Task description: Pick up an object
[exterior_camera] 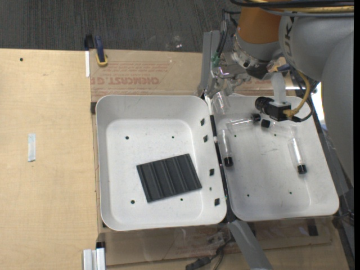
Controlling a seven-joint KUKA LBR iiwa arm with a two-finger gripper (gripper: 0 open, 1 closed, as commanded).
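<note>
Nothing is lifted yet: the claw (220, 97), its opening impossible to tell, hangs at the right bin's (320, 204) eleven o'clock corner, the ridged black panel (169, 177) untouched.

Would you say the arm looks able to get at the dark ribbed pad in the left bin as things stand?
Probably yes. The dark ribbed pad lies flat and alone on the floor of the left bin, with nothing over or against it. The gripper sits above the divide between the bins, so a short move across looks unobstructed.
</note>
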